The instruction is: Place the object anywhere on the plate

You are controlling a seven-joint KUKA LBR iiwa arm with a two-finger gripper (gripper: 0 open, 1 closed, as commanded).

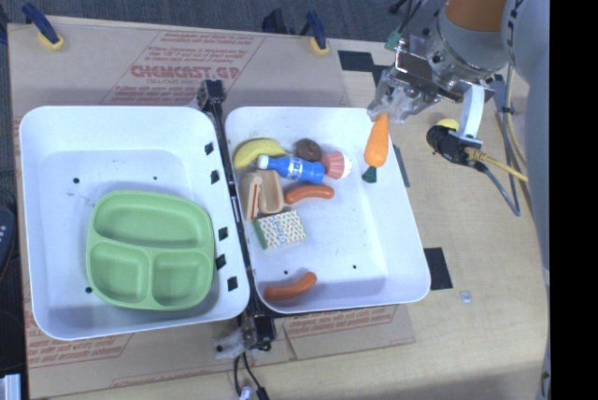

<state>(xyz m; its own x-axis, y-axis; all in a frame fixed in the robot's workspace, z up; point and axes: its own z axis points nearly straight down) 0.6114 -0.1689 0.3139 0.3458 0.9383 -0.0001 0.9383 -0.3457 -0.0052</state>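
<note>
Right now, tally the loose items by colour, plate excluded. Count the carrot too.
Orange: 3 - toy carrot hanging at the end effector, two toy sausages
Yellow: 1 - toy banana
Brown: 2 - round toy, bread-like toy
Blue and white: 1 - toy bottle
Speckled: 1 - square block
Total: 8

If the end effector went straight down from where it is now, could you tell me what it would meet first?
Probably the right bin's upper right rim, carrot first, since the end effector holds it there; depth is unclear.
</note>
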